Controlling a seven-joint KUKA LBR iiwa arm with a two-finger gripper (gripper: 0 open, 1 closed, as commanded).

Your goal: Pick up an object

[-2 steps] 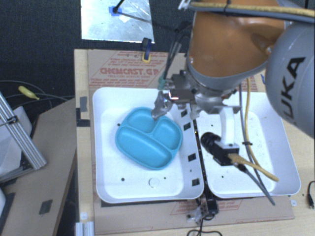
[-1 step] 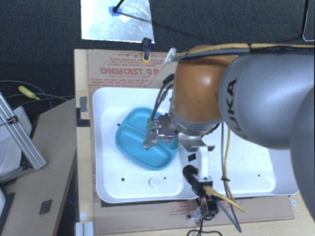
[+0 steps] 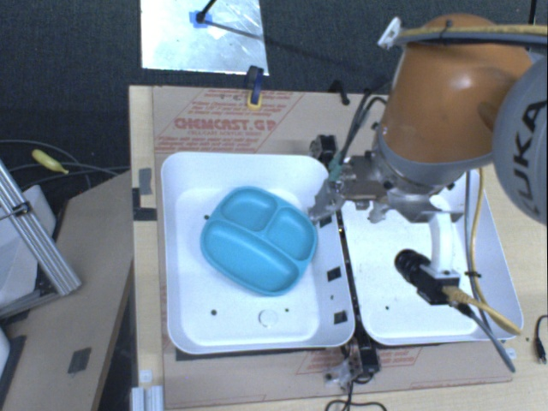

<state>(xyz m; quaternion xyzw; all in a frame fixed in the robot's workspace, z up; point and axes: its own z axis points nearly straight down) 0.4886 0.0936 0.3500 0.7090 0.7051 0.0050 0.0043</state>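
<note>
Nearest me, low in the frame, two white bins sit side by side on a brown cardboard sheet [image 3: 223, 122] w/ red print: left bin [image 3: 184, 315] at lower centre, right bin [image 3: 402, 332] at lower right. The blue plate [image 3: 257, 240], 3 compartments, lies flat about mid-way in the left bin, turned diag. so its long compartment runs upper left to lower right. At frame centre the gripper [image 3: 325, 204] is down at the seam btwn the bins, just beside the plate's upper-right edge. Touching or not, can't tell, nor whether it's set wide or narrow. The grey-and-orange arm [image 3: 445, 92] looms at upper right over the right bin. Further back, top of frame: a blue/yellow clamp [image 3: 254, 88] at the cardboard's far edge, then a shiny foil sheet [image 3: 201, 24] on dark floor.
</note>
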